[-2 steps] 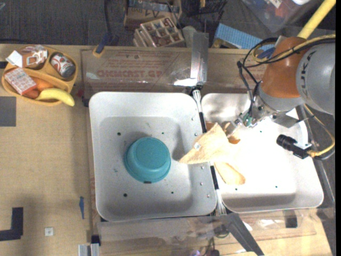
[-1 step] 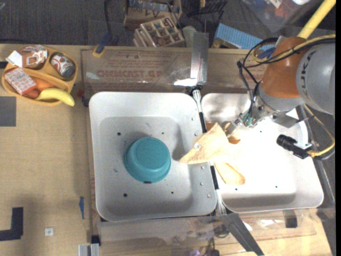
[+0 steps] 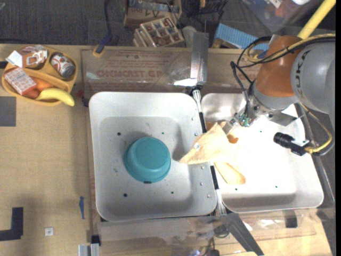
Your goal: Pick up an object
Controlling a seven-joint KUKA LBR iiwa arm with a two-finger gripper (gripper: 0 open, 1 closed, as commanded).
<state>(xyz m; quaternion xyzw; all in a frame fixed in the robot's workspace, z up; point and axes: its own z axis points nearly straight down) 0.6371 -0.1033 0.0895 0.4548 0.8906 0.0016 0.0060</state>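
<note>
The wooden surface (image 3: pixel 48 169) carries two shallow white bins side by side. The left bin (image 3: pixel 106 111) is the wider-looking one, and the right bin (image 3: pixel 298 191) sits against it, their rims touching along the middle. The grey arm (image 3: pixel 314 73) with its orange band comes in from the right, above the far part of the right bin, with black and yellow cables looping around it.

In the left bin a teal bowl (image 3: pixel 148 159) lies upside down, a little left of the bin's centre and apart from the walls. A tan, cloth-like object (image 3: pixel 210 145) drapes across the divide between the two bins: its pointed upper end rises toward the hand, its broad lower edge hangs over the left bin's right side. Just below it, in the right bin, lies a smaller pale yellow piece (image 3: pixel 230 173).

The hand (image 3: pixel 238 122) hangs at the tan object's upper tip, appearing to pinch it, though I cannot tell for sure whether it is open or closed. On the far left of the surface a yellow tray (image 3: pixel 16 87) holds toy food, including a banana (image 3: pixel 56 95).
</note>
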